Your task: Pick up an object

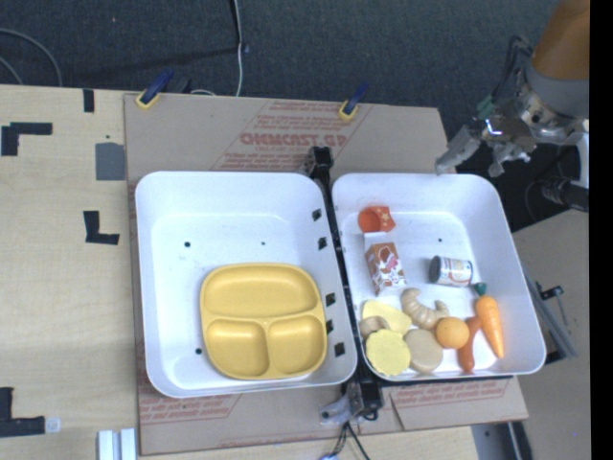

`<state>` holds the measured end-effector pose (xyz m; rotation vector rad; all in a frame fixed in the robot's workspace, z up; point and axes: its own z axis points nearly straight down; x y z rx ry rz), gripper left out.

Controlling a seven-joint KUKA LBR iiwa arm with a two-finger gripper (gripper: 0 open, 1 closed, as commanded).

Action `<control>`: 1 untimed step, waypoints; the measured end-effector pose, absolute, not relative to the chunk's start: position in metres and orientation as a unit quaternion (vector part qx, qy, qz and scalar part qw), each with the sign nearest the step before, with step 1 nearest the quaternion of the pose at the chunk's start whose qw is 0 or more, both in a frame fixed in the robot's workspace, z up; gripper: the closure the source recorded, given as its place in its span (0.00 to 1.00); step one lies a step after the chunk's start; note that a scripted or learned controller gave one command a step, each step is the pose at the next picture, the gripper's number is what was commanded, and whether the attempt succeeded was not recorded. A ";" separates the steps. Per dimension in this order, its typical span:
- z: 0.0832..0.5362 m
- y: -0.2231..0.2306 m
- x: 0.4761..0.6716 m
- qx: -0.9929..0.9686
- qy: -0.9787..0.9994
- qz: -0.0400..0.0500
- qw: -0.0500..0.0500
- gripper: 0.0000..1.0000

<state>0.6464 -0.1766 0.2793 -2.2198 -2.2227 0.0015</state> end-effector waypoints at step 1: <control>0.188 -0.070 0.633 -0.703 -0.711 0.002 0.006 0.00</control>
